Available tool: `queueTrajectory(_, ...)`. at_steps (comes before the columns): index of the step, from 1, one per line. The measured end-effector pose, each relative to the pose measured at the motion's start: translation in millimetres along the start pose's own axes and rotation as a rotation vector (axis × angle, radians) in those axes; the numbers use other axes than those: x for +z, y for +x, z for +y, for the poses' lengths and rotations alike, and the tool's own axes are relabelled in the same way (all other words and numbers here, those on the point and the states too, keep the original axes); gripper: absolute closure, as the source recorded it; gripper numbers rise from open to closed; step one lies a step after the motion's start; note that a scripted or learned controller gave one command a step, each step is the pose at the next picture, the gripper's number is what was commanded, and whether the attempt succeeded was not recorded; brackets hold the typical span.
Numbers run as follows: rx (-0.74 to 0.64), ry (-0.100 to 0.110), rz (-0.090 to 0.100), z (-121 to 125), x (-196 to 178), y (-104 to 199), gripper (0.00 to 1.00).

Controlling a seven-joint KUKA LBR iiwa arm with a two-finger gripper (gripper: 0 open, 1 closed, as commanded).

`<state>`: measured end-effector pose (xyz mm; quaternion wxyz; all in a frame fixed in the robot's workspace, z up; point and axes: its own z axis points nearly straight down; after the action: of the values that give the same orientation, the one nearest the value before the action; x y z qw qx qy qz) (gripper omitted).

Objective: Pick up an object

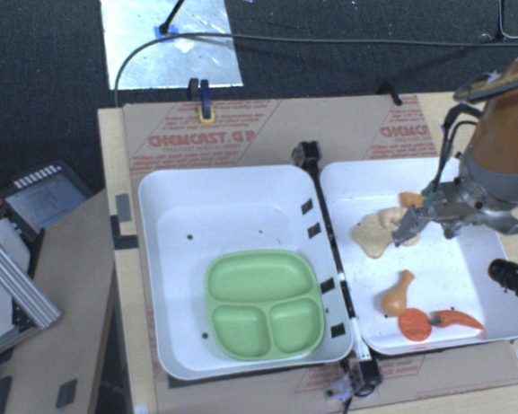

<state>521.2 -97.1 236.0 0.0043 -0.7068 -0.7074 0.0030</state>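
Hand over right bin, low above beige toy.

Nearest: orange tomato and carrot at right bin front edge, tan drumstick just behind. Farther: hand touching or just over beige toy; released or clenched, cannot tell. Left bin: green divided plate. Farthest: table.

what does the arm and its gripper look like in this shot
The arm is a thick rounded body with a wide orange band and grey metal below it toward the wrist. A thin dark cable loops along its left side down to the wrist. The gripper is small, dark grey and angular, narrowing to slim fingers. A separate black rounded part sticks out lower down, near the right bin's edge.
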Motion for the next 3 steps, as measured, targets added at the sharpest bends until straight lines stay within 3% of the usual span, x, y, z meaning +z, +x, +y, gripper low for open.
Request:
queueTrajectory(1, -0.002, -0.011, -0.001, 2, -5, 0, 0.0)
queueTrajectory(3, 0.001, -0.006, -0.001, -8, 108, -11, 0.0)
